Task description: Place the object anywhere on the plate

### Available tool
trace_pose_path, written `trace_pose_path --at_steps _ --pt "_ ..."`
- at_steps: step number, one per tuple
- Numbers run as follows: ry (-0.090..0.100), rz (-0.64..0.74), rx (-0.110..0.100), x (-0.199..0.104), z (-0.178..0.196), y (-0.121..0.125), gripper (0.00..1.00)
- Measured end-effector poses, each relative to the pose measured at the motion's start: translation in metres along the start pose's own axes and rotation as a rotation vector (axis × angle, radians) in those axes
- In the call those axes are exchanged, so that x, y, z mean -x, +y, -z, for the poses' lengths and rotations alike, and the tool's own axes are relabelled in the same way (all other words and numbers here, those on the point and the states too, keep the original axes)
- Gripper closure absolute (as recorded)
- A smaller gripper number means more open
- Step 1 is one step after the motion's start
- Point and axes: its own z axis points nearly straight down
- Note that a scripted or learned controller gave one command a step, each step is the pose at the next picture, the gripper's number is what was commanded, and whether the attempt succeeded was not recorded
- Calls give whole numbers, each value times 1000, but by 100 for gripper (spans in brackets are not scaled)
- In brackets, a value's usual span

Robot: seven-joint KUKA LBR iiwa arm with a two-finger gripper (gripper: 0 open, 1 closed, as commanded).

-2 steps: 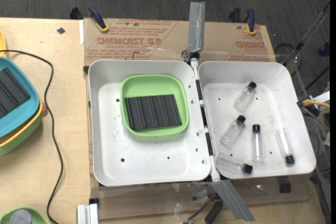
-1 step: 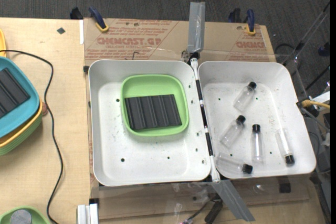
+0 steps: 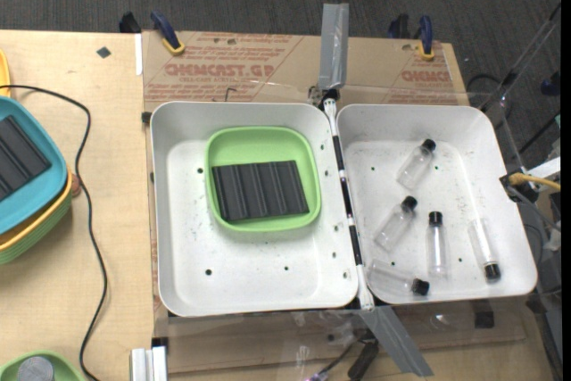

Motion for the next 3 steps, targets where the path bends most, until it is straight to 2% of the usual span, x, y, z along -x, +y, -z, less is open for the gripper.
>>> trace_pose_path --at_steps 3 --pt "1 5 2 0 9 1 0"
